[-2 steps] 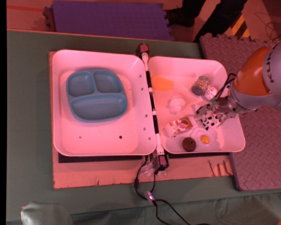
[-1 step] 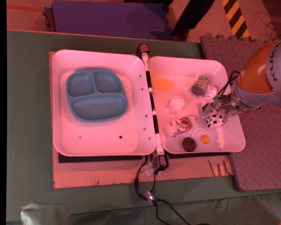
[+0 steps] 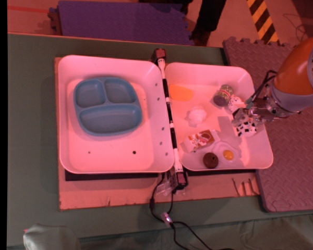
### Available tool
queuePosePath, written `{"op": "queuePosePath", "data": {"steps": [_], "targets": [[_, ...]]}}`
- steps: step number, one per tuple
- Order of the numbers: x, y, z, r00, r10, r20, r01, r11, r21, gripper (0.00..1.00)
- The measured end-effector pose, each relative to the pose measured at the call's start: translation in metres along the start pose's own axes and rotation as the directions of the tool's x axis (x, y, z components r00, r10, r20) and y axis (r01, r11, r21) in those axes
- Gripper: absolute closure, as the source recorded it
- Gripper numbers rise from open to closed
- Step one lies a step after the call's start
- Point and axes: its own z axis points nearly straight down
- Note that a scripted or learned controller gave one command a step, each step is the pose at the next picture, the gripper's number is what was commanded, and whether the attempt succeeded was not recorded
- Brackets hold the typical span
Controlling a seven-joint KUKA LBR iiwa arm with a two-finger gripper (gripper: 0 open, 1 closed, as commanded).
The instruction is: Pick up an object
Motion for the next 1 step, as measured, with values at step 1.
{"op": "queuePosePath", "data": {"steps": [1], "targets": [[0.0062,0.0052,-0.0619,1.0,-0.001,0.001,0.001,1.0,-0.003,1.0]]}}
